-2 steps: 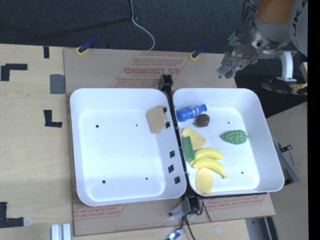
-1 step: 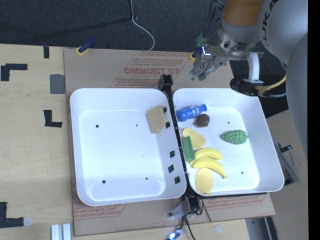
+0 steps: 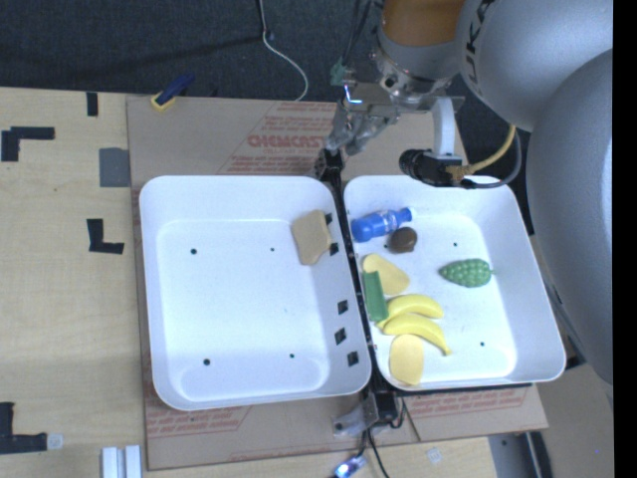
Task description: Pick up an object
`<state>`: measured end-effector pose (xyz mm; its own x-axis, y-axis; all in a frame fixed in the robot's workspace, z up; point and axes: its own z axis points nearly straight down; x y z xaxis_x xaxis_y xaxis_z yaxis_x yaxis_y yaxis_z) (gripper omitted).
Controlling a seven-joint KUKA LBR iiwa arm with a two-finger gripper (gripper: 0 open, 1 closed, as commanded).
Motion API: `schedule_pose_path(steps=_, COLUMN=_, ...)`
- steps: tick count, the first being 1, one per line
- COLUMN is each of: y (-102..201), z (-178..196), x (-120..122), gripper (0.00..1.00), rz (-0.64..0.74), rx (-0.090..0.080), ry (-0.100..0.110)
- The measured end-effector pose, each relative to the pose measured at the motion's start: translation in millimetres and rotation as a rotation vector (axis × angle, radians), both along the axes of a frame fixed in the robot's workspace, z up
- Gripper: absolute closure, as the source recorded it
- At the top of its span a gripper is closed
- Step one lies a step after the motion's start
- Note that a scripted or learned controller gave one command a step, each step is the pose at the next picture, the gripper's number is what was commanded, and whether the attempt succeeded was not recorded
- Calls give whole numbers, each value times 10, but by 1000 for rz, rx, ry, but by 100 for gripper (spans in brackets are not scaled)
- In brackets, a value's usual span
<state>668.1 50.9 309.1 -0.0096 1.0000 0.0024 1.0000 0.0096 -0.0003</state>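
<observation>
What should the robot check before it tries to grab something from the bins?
1. Things to pick in the right white bin: blue plastic bottle, yellow toy banana, green bumpy toy. Ok.
2. Tan block in the left white bin, apart from the rest. Ok.
3. Gripper above the bins' far edge, not over any item. Not ok.
4. Finger opening. Cannot tell.
5. Banana touches neighbouring yellow pieces, crowded. Not ok.

Arm comes in from the upper right, wrist bent down-left, gripper (image 3: 332,159) hanging near top center.
</observation>
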Motion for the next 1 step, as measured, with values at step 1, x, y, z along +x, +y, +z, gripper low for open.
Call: schedule_pose_path(steps=1, y=720, z=-307, x=-10, gripper=100, rz=-1, rx=-2, ry=4)
